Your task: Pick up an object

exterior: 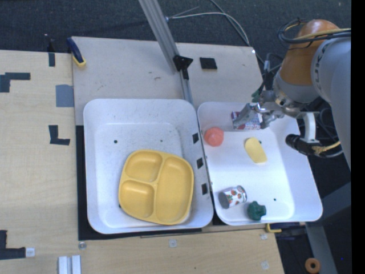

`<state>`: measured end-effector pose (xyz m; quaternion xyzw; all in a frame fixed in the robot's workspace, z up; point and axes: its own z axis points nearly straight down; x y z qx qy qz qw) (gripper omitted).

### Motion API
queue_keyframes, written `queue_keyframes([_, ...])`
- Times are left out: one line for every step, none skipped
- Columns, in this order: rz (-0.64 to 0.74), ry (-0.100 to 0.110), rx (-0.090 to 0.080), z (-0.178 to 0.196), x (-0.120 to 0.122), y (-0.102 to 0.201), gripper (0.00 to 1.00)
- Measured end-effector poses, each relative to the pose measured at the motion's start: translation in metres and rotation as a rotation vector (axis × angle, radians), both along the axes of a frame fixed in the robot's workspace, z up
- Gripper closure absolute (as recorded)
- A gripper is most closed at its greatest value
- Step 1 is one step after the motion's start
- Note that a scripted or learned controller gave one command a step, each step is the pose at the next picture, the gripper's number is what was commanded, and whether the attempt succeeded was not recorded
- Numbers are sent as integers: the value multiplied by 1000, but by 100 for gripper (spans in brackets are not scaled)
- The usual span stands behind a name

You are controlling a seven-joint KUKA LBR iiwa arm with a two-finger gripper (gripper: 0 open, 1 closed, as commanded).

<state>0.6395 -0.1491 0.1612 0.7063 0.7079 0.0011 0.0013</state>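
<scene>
You have the grey arm with the orange band [302, 56] reaching in from the right, and its two-finger gripper [249, 119] hangs over the far end of the right shallow white bin [302, 210]; from this slanted view you cannot tell how the tool is set, nor whether anything sits in it. Nothing looks lifted yet, so treat the pick as not yet made. The nearest candidates lie just in front of the tool: a small round pinkish-red ball [214, 136] close to the bin's left wall, and a pale yellow oblong block [255, 150] near the middle of the floor, well clear of the walls. The yellow block is probably your easier target, since it has open floor on all sides; come down straight over it and close across its narrow width. The ball may roll away if touched off-centre, and the wall beside it leaves little room. Further toward you, a small white patterned cup lying on its side [232, 196] and a dark green lumpy toy [256, 210] sit near each other. The left white bin [94, 153] holds a yellow divided plastic plate [157, 186]. Both bins rest on a pale bench [131, 73], with a slanted metal bar [159, 24] and loose cables behind.
</scene>
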Motion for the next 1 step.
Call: queue_keyframes([-2,-2,-1,57,-6,-6,100])
